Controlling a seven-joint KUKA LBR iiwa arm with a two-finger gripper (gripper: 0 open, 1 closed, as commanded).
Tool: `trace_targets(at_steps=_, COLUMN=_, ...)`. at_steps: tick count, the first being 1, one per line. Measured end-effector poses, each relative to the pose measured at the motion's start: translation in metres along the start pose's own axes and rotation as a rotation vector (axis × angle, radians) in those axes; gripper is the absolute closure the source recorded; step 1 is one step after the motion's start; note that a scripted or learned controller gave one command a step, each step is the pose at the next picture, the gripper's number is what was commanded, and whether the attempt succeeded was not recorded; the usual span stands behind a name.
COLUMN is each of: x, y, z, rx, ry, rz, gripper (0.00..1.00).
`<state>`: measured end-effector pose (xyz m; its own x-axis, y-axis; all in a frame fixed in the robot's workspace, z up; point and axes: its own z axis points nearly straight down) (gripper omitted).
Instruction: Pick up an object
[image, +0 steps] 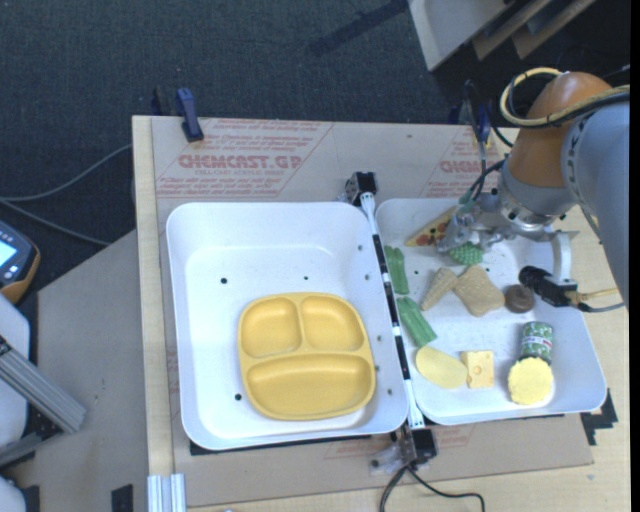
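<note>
Green and probably light, the small toy piece (465, 254) under your gripper (468, 236) at the right bin's (590, 385) far end looks rigid; pinch its narrow sides.

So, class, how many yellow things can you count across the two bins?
4: a divided tray in the left bin; a chip-shaped piece, cheese cube and round ridged piece along the right bin's near side. Others could be hidden beneath the arm.
</note>
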<state>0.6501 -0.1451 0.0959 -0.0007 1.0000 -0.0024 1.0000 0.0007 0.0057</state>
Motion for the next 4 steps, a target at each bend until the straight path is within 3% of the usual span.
trace_targets(at_steps=1, x=0.009, y=-0.061, z=-0.035, rx=0.009, ry=0.004, rz=0.003, gripper=1.0)
trace_targets(at_steps=2, x=-0.017, y=-0.107, z=-0.085, rx=0.007, ry=0.003, rz=0.004, gripper=1.0)
trace_targets(at_steps=3, x=0.058, y=-0.022, z=-0.015, rx=0.003, ry=0.005, rz=-0.009, gripper=1.0)
trace_targets(at_steps=4, x=0.119, y=-0.079, z=-0.094, rx=0.006, ry=0.006, rz=-0.005, gripper=1.0)
